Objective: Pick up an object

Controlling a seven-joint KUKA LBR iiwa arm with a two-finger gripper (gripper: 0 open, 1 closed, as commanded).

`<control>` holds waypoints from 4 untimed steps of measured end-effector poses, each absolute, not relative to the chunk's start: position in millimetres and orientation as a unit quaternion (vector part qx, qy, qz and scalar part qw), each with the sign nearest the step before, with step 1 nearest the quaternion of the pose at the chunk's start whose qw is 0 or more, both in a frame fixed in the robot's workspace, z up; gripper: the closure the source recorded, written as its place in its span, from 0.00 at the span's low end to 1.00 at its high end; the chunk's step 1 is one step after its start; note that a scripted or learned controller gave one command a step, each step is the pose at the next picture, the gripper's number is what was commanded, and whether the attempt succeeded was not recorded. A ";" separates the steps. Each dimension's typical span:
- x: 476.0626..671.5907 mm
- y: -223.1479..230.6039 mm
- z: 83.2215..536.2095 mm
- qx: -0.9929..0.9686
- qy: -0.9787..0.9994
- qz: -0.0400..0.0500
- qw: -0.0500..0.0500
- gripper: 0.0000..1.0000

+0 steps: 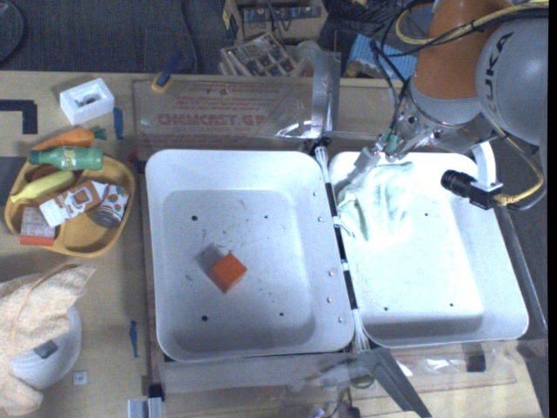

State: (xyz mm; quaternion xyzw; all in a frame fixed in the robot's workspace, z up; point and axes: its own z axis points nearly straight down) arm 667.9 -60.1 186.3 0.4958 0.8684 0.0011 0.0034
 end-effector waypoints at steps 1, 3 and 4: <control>615.2 -105.8 143.5 0.524 0.852 0.000 0.001 0.00; 666.4 -109.3 91.6 0.501 0.865 -0.003 -0.001 0.00; 669.0 -110.1 104.4 0.501 0.866 -0.002 0.004 1.00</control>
